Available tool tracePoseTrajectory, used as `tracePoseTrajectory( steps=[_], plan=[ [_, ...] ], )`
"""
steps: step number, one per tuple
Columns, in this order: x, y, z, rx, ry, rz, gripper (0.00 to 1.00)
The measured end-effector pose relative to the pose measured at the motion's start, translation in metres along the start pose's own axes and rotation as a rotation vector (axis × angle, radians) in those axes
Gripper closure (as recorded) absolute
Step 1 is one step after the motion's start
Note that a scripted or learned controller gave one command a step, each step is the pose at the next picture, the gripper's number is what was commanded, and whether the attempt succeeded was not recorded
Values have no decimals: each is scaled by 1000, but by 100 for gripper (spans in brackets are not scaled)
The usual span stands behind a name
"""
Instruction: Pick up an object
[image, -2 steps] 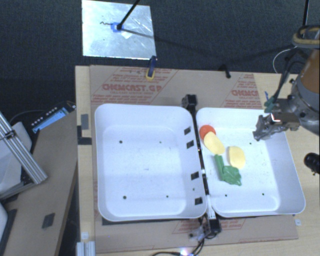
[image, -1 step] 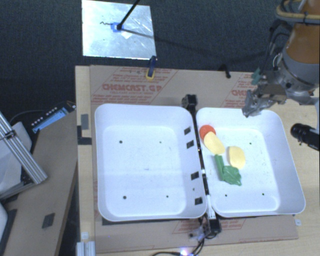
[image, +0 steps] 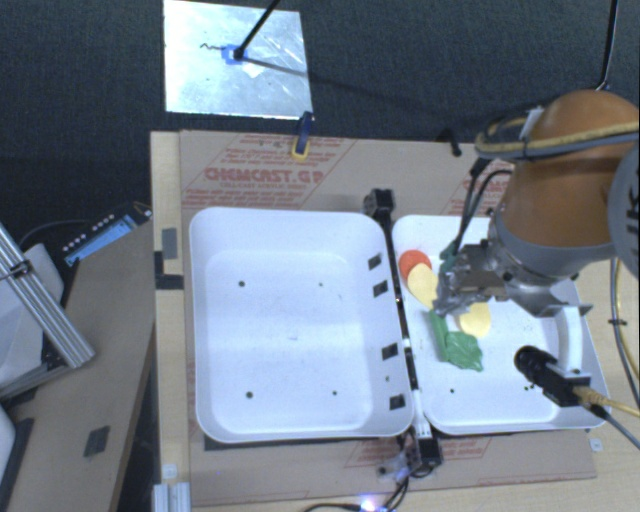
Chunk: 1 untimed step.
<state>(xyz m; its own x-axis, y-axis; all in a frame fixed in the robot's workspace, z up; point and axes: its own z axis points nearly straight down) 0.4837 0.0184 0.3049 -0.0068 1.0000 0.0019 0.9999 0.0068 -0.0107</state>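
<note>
Camera view: my claw (image: 455, 300) hangs over the right bin (image: 500, 425); wide or narrow, I cannot tell. The green piece (image: 460, 348) lies just beside it toward the view's bottom, its long axis slanting down-right. A yellow piece (image: 423, 285) lies just beside the claw toward the view's left.

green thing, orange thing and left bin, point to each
green thing (image: 462, 351): camera view, on its wide lower part
orange thing (image: 413, 261): camera view, on the middle of its visible top
left bin (image: 290, 330): camera view, on its bare floor
</note>
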Motion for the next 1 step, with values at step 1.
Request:
tracePoseTrajectory(
  steps=[1],
  plan=[
    [100,15,-137,-28,5,-9,100]
  ],
)
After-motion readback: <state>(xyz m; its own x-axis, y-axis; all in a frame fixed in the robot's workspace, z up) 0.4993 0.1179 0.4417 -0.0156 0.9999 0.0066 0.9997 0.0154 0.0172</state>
